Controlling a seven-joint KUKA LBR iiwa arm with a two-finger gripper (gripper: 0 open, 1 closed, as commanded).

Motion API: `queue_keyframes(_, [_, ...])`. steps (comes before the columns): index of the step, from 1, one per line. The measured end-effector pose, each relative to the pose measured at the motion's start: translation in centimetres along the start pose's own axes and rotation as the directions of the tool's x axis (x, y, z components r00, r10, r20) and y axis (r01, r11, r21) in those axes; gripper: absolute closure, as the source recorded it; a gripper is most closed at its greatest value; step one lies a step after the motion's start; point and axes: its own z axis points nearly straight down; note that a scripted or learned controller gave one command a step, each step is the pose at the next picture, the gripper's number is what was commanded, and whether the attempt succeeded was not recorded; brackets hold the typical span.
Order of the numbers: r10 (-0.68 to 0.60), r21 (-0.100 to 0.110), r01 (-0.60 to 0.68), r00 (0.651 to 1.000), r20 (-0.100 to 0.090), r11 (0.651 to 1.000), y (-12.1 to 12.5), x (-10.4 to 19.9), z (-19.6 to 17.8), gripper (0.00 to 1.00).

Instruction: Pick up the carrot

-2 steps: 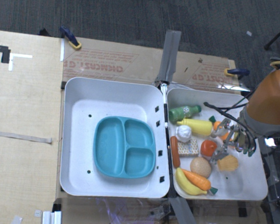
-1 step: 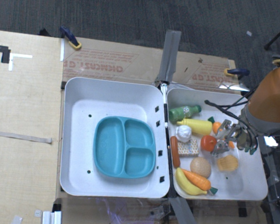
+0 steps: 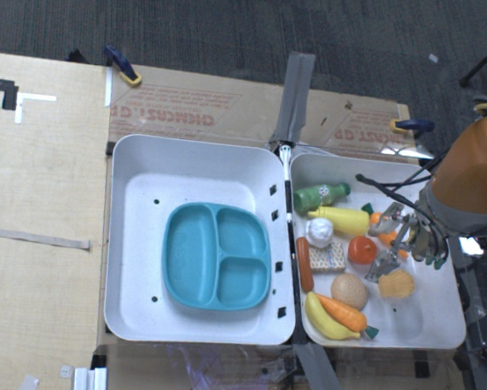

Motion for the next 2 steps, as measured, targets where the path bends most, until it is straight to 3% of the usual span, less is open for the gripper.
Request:
queue_keyframes(1, [-0.003, 0.001, 0.003, 1.000, 0.004, 1.000, 0.1, -0.1, -1.0, 1.00])
queue_keyframes(2, [-0.097, 0.000, 0.097, 0.995, -0.001, 0.995, 0.2, -5.2, 1.0, 1.00])
